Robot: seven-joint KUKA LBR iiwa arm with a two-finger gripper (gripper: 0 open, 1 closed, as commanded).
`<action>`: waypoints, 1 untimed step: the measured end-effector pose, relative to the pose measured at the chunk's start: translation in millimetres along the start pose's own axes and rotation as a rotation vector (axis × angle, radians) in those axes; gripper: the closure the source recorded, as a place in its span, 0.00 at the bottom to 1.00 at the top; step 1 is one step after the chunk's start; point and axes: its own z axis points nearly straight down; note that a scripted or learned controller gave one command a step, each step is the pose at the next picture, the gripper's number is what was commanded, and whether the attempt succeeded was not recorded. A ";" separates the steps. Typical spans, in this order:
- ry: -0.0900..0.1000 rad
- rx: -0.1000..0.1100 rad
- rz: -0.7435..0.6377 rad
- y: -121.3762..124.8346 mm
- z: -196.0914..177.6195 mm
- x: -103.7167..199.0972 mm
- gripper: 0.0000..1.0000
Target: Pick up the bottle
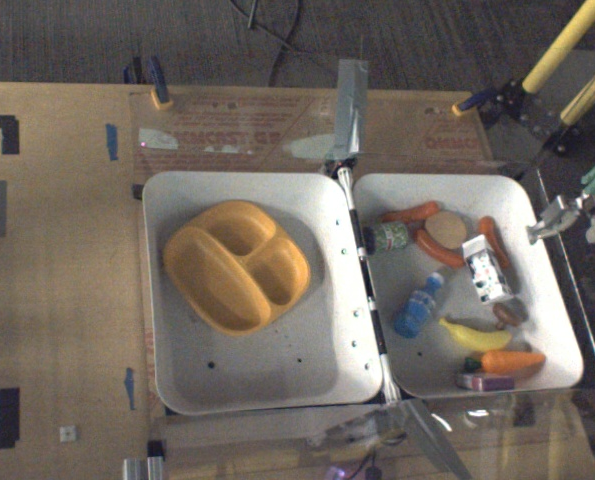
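Observation:
The bottle point(420, 306) is small and blue with a pale cap. It lies on its side near the left wall of the right bin point(555, 320), its cap pointing up and to the right. It lies apart from the other items, with bare bin floor around it. A yellow banana point(474, 335) lies just to its lower right.
The right bin also holds a green can point(389, 236), red sausages point(439, 249), a round cookie point(445, 230), a white carton point(485, 269) and a carrot point(512, 361). In the left bin point(167, 358) sits an orange divided plate point(237, 265). A metal fitting point(567, 211) overhangs the right bin's right rim.

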 end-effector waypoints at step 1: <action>0.000 0.000 -0.101 -24.1 158.7 48.2 0.00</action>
